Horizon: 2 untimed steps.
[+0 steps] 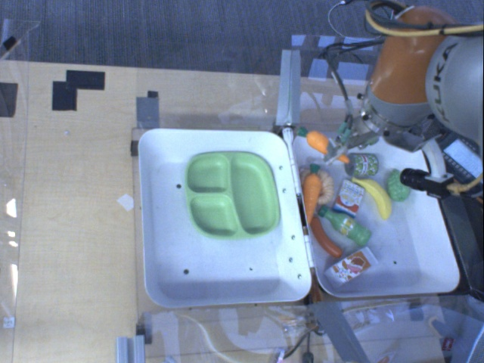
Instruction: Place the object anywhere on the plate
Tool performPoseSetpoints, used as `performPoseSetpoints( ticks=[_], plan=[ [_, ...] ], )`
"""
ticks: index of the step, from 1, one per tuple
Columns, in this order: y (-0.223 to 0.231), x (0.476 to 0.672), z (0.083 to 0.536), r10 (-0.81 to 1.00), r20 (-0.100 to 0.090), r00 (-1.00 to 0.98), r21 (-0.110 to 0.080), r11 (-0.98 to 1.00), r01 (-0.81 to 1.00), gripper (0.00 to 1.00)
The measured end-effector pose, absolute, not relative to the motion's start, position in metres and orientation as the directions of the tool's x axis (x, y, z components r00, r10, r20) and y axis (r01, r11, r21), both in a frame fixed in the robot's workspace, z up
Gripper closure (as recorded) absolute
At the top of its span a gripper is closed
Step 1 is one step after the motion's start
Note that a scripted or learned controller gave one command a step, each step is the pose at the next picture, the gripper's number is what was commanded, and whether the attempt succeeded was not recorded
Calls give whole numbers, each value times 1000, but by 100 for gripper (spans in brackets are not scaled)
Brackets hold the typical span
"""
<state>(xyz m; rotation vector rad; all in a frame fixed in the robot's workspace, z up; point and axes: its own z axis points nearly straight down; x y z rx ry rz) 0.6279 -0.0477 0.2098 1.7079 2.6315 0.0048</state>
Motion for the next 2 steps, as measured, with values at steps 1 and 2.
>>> performPoseSetpoints(
  ticks=[1, 2],
  plan=[
    [31, 566, 214, 831, -1, -557, 3, 557, 831, 100],
    [31, 566, 214, 831, -2, -556, 4, 556, 831, 0]
  ],
)
